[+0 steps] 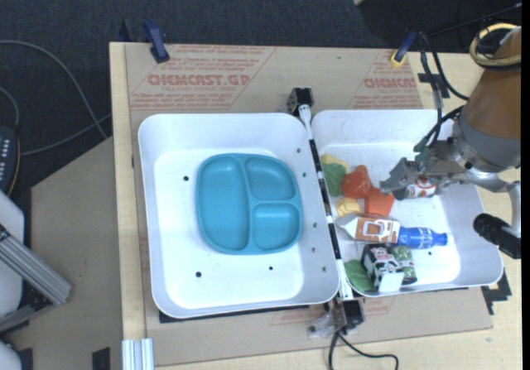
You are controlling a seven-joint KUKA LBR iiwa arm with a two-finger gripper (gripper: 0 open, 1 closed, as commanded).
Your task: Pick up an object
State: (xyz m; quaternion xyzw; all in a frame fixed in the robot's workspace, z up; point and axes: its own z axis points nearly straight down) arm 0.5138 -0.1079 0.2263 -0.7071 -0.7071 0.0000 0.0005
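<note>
Cardboard under your bins point(248, 79) reads "CHEMCAST GP". Your gripper point(406, 182) hangs in the right bin point(464, 252); you cannot tell its fingers' state. Just left sits an orange toy point(358, 183); below, an orange carton point(377, 230), blue bottle point(421, 237).

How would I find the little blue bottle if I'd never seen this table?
Start at the right-hand shallow white bin, the one crowded with toys. Look toward its near side, below the orange pieces, where a small blue plastic bottle lies on its side, right of an orange-and-white carton. It is the only blue item in that bin.
</note>
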